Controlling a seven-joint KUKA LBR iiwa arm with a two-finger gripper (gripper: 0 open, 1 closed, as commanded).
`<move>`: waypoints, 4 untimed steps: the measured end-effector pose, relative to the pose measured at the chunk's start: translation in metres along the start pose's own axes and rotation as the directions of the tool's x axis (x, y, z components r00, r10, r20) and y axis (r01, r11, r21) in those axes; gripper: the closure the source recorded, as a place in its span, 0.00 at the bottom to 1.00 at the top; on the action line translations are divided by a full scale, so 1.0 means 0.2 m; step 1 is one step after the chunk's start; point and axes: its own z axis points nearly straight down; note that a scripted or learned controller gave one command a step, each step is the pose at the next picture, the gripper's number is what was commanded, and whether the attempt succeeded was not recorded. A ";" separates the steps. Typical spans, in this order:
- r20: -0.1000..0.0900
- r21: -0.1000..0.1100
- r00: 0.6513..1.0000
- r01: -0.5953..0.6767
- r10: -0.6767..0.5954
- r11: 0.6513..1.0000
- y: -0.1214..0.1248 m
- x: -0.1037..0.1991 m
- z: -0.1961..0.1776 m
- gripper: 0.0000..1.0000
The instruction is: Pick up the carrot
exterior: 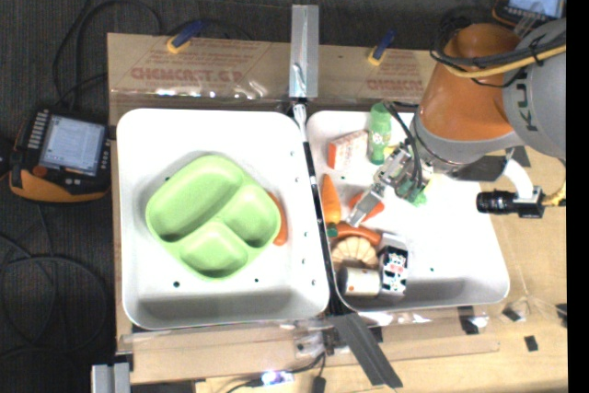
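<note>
Reach step: claw (pixel 366 205) just right of carrot (pixel 329 198), spread unclear; needs shift left, then clamp.

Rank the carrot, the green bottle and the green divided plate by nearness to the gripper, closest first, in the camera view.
From the gripper:
1. Carrot, just left of it, along the right bin's left wall.
2. Green bottle, above it, at the back of the right bin.
3. Green divided plate, far left, in the left bin.
</note>
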 end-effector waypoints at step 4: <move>-0.001 0.000 0.957 -0.290 0.290 0.957 -0.15 0.16 0.00 0.00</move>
